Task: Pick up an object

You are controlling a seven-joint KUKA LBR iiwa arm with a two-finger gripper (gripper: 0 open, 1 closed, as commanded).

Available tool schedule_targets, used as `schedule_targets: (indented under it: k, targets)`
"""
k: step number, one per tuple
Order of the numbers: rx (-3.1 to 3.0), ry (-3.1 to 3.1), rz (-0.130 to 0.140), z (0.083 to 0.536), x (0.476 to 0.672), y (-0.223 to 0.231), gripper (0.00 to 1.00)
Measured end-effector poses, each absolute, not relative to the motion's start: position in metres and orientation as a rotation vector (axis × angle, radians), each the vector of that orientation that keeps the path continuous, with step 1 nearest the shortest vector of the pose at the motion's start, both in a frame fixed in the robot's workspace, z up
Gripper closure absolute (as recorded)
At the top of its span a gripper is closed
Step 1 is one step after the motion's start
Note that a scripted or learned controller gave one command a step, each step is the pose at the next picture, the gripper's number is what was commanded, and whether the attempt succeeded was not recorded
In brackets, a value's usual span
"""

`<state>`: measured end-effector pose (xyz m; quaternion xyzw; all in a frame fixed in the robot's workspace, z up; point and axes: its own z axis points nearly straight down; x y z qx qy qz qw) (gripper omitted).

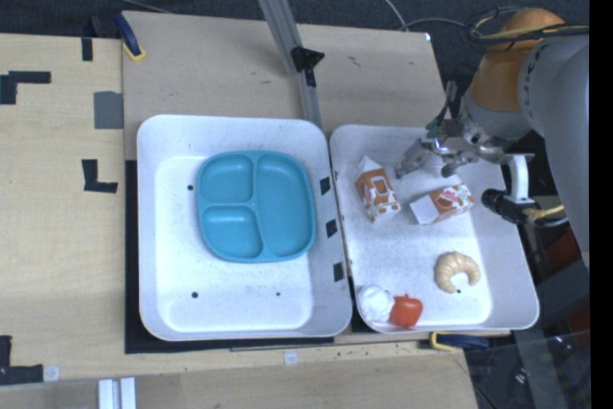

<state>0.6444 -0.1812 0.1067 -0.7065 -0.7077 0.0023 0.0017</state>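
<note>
A: The arm is reaching in from the right, and the end effector (445,156) is hanging over the far part of the right bin (498,306), just above the cartons.

B: Is it gripping anything?

A: Nothing is sitting between the fingers, as far as I'm seeing. They are spreading apart, one prong pointing left toward the left carton (377,193), the other pointing down at the right carton (442,203). That spread is reading to me as a set-up for closing on something, not a carry.

B: So which one is the target?

A: I'm judging the right carton, since it is lying just beneath the end effector. It is a small white box with orange-red print, tipped on its side, its pale end facing left. The left carton is looking much the same, standing more upright near the bin's left wall.

B: And the rest?

A: A croissant (456,270) is resting nearer in the same bin, well apart from the fingers, and a tomato (407,310) is sitting in the near corner against something white I'm not able to identify. The left bin (168,206) is holding a blue plate (256,206) with compartments, lying flat, out of the arm's way.

B: Loose scatter, then, on the tabletop.

A: Yes, each item is lying with room around it for a grasp.
</note>
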Motion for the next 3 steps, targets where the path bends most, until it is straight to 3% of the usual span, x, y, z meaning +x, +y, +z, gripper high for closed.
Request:
schedule_targets:
  k: [1, 2, 3]
  targets:
    - [-2.217, -2.223, 0.005, 0.087, 0.644, -0.180, 0.00]
    - [-2.217, -2.226, 0.004, 0.098, 0.645, -0.180, 1.00]
    - [-2.223, -2.227, -0.003, 0.155, 0.645, -0.189, 1.00]
